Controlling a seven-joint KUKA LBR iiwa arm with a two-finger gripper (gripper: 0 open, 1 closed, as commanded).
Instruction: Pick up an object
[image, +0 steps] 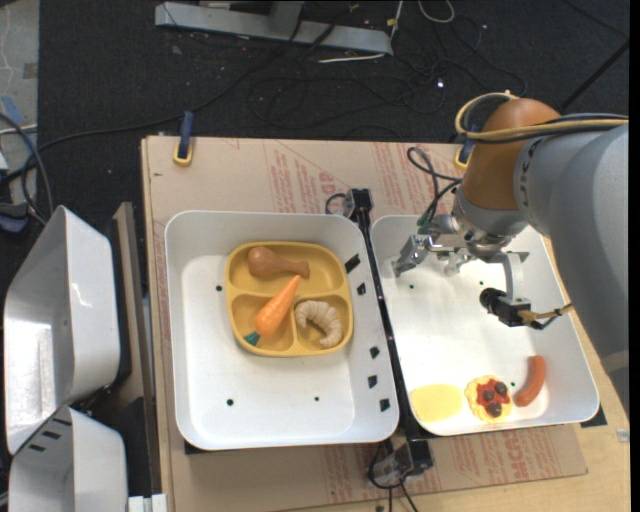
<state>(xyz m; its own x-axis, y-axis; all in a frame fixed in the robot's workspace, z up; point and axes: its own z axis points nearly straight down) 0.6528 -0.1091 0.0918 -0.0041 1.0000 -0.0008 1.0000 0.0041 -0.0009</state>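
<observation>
My gripper (408, 260) hangs over the upper left part of the right bin (450, 340), above bare white floor and with nothing beneath it. Along that bin's front lie a flat yellow disc (436, 402), a small round pizza piece with red toppings (490, 396) and an orange sausage (531, 380), all well away from the gripper. In the left bin (190, 330) stands a yellow divided plate (232, 292). It holds a brown drumstick (275, 263), an orange carrot (277, 308) and a pale shrimp (322, 320).
A black divider (378, 300) runs between the two bins. The grey arm with its orange band (505, 150) comes in from the upper right. White tubs (55, 310) stand off the bench to the left. Two yellow clamps (183, 150) grip the board's far edge.
</observation>
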